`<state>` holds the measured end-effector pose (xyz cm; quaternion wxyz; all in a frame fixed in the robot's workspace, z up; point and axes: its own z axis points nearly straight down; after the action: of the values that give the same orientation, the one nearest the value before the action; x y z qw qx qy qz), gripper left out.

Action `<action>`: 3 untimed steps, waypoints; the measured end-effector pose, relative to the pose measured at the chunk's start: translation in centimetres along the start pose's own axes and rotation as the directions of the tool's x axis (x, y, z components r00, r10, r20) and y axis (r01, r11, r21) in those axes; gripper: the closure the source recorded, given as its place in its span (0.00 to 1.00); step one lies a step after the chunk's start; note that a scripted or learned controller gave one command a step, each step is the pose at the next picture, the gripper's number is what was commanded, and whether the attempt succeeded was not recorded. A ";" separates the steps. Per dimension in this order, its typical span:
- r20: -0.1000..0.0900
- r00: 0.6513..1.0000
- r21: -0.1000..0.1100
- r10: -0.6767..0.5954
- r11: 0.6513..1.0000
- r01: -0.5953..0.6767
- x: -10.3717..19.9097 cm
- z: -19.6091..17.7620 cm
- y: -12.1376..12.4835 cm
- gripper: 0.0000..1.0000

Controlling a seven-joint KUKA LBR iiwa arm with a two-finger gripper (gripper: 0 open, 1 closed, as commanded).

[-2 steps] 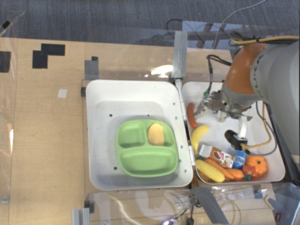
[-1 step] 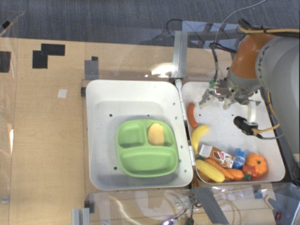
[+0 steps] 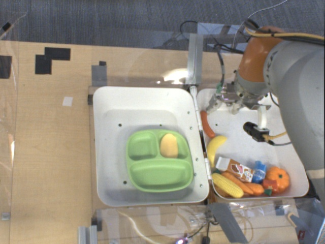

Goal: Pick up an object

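Note:
My gripper point(image 3: 223, 104) hangs over the far left part of the right bin point(image 3: 299, 184), its fingers apart with nothing between them. Just below it a red chili pepper point(image 3: 206, 126) lies along the bin's left wall. A yellow banana point(image 3: 214, 147) sits a little nearer. Along the near wall lie a corn cob point(image 3: 227, 185), a carrot point(image 3: 246, 186), a small labelled bottle with a blue cap point(image 3: 242, 171) and an orange pumpkin-like toy point(image 3: 277, 180).
The left bin point(image 3: 109, 131) holds a green divided plate point(image 3: 157, 174) with a yellow lemon-like object point(image 3: 169, 146) in its upper right compartment. The grey arm point(image 3: 299, 85) covers the right bin's far right side. A metal post point(image 3: 195, 60) stands behind the bins.

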<state>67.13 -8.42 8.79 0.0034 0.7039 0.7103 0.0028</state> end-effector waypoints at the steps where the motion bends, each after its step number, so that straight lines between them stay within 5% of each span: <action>1: -0.001 0.999 -0.001 -0.042 0.999 0.042 0.0 -0.1 -3.1 0.00; 2: -0.001 1.000 0.000 -0.025 1.000 0.025 -0.3 -0.3 -5.1 0.00; 3: 0.000 0.932 0.004 0.362 0.932 -0.362 7.0 -9.9 -5.4 0.00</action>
<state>61.57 -1.50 18.62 0.0009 0.8228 0.5684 0.0023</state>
